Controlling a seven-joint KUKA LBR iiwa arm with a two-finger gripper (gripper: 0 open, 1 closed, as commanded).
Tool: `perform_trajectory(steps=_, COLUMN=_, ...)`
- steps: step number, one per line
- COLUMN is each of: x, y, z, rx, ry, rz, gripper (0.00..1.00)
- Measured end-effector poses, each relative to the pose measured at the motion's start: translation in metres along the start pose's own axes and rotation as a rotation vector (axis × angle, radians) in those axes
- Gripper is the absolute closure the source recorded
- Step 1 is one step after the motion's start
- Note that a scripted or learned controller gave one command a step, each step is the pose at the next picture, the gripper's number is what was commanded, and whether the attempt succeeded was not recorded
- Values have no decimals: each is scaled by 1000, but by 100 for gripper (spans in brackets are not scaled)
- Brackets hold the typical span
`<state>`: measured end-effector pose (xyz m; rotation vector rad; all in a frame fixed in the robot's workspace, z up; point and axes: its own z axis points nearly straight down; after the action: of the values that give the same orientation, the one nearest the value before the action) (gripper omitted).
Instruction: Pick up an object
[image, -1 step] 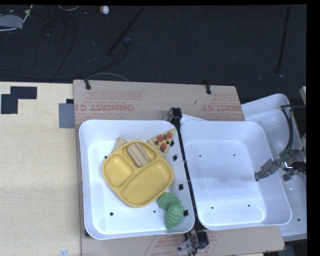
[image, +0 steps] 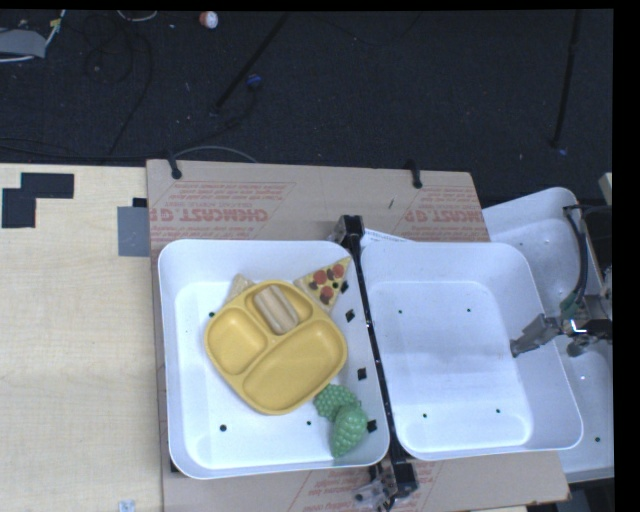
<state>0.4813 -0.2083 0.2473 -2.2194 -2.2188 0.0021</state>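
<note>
Claw at three o'clock, over right bin rim, grip state impossible to tell. In left bin: yellow divided plate, pizza slice at one o'clock, green grapes at five.

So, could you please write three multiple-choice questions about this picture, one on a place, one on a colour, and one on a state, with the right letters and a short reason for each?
1. Where does the yellow tray lie?
A. in the left bin
B. in the right bin
C. on the cardboard

2. What colour is the bumpy toy beside the tray's lower right rim?
A. red
B. green
C. blue

3. How does the tan piece rest?
A. inside a tray compartment
B. on the bin floor
C. between the gripper's fingers

Answers: 1 A, the tray sits within the left bin. 2 B, the toy is plainly green. 3 A, it lies in the tray's upper compartment, far from the gripper at the right bin's edge.
</note>
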Motion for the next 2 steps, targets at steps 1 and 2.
perform_trajectory(steps=1, x=11, y=-1, z=51, rx=2, ry=1, rz=-1, gripper=0)
perform_trajectory(steps=2, x=16, y=-4, z=113, rx=2, ry=2, rz=0, gripper=0)
